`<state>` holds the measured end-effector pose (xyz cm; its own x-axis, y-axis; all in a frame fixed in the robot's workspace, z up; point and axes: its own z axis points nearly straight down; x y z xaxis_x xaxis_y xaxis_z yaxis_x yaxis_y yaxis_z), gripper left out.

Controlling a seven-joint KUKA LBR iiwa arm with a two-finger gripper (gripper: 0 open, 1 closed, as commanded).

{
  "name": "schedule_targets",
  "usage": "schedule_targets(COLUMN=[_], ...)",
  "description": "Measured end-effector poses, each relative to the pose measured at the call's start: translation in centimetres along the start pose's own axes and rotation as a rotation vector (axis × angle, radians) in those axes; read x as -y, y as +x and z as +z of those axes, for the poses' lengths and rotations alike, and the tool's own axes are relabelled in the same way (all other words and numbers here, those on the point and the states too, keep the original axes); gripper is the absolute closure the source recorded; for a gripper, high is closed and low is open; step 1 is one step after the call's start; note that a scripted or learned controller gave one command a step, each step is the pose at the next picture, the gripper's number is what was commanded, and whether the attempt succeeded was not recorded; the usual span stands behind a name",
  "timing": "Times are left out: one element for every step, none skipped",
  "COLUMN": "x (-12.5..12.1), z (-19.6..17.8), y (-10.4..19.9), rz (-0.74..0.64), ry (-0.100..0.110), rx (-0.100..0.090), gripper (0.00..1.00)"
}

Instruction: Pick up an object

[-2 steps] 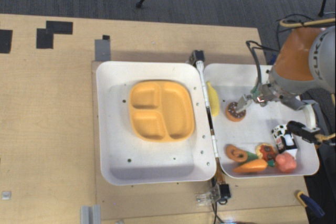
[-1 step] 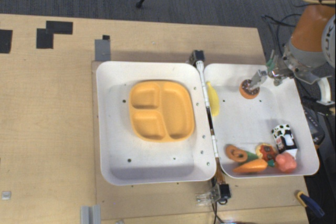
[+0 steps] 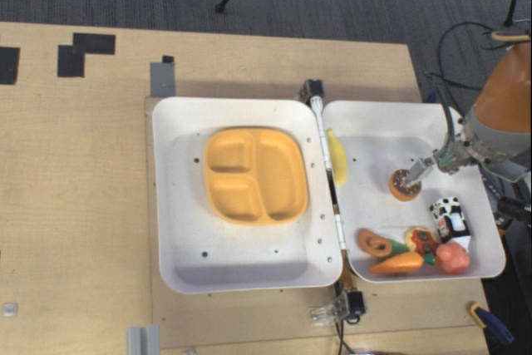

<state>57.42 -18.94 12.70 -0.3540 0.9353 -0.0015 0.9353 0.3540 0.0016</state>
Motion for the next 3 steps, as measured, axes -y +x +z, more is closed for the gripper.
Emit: schedule_targets(x=[2.0, -1.0, -6.9], z=[2.7, 3.1, 3.4], y=[-0.4, -0.3, -4.4], rz=[-0.212, -0.765, -0.904], ry=[-0.003, -0.013, -0.007], rx=[0.001, 0.02, 0.006], gripper=[0.0, 0.0, 0.0])
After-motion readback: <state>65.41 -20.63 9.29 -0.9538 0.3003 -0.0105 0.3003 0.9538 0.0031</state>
